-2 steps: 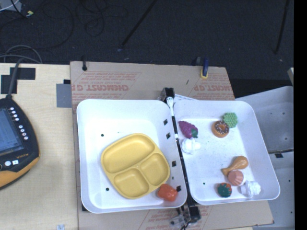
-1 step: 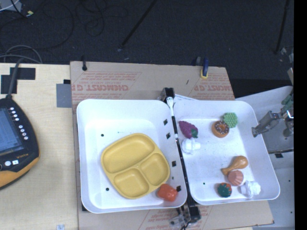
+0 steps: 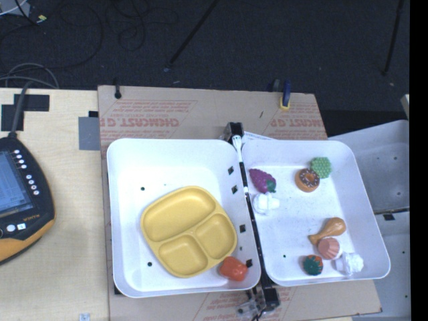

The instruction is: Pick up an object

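Cardboard [image 3: 200, 105] printed with upside-down lettering, seemingly CHEMCAST, is lying under both bins. Nearest, a red toy [image 3: 233, 268] is touching a yellow divided plate [image 3: 190, 231] in the left bin [image 3: 120, 179]. A drumstick [image 3: 328, 229], then purple grapes [image 3: 262, 179] and a doughnut [image 3: 307, 180], are sitting apart in the right bin [image 3: 364, 199]. Whether the claw is open or closed cannot be told.

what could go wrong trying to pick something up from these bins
The toys in the right bin lie crowded: the drumstick, pink shell, green piece and white piece sit close, so a grab may catch two or knock one aside. The red toy sits against the yellow divided tray near the left bin's wall, leaving little room.
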Robot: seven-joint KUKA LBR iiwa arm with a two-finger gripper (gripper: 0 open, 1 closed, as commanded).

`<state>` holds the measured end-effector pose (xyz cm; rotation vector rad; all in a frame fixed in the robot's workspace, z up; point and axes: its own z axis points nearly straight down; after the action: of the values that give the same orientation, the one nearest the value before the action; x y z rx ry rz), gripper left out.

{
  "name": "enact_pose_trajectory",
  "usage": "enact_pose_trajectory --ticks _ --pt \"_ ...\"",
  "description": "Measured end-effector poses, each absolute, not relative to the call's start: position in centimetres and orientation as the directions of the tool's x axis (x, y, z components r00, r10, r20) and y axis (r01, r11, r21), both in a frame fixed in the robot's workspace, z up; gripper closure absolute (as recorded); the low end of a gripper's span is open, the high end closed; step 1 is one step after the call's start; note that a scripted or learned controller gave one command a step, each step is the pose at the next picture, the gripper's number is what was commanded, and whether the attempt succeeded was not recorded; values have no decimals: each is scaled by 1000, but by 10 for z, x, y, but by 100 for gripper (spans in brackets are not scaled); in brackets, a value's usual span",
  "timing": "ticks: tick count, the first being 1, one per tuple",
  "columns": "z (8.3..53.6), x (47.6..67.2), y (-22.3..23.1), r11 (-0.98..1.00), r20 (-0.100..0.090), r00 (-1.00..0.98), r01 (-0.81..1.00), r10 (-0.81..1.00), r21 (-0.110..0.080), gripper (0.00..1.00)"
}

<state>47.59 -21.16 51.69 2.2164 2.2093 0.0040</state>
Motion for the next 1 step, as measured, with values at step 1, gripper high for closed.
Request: enact_pose_trajectory --ticks 1 --pt "343 496 -166 4 6 -4 1000 1000 -16 0"
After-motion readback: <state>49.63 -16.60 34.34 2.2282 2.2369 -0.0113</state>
